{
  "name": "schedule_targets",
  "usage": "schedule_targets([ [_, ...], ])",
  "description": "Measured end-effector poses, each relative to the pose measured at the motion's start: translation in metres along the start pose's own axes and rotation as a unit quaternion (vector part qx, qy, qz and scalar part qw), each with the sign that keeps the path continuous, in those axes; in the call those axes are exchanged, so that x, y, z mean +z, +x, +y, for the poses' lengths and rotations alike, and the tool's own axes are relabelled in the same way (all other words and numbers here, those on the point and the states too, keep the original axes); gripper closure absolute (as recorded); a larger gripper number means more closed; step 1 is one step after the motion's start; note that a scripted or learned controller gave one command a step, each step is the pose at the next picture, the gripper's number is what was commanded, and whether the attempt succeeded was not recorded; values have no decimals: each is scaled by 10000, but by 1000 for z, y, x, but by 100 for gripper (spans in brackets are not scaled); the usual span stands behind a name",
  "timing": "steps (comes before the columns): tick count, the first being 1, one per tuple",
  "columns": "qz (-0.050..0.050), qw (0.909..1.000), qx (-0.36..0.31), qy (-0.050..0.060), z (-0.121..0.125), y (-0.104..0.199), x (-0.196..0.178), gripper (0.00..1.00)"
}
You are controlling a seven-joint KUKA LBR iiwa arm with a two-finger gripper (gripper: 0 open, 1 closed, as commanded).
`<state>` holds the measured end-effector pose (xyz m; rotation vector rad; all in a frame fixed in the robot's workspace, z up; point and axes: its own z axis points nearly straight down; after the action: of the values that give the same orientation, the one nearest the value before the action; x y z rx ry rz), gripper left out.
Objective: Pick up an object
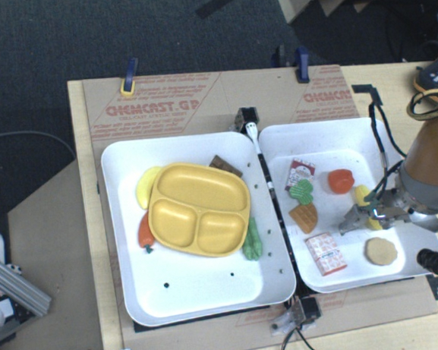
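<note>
Tool (365, 212) low in right bin (318, 134) beside yellow object (362, 194); finger state unclear.

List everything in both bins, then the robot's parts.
Divided tray: 1, yellow, left bin.
Yellow piece: 1, under the tray's left edge.
Red-orange piece: 1, tray's lower left.
Green piece: 1, tray's right edge.
Brown piece: 1, behind the tray.
Packets: 2, red and white, right bin.
Green item: 1, right bin.
Tomato: 1, red.
Orange-brown piece: 1.
Round cookie: 1, tan.
Yellow item: 1, by the gripper.
Gripper: 1, grey, right bin.
</note>
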<state>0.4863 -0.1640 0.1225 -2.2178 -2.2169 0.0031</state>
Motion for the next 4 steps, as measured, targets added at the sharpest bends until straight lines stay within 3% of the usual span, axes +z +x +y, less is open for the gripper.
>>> schedule_targets([
  [1, -1, 10000, 0, -3, -1, 1, 40, 0],
  [2, -14, 10000, 7, -30, 0, 0, 28, 100],
  [4, -26, 10000, -14, -67, 11, 10, -93, 100],
])
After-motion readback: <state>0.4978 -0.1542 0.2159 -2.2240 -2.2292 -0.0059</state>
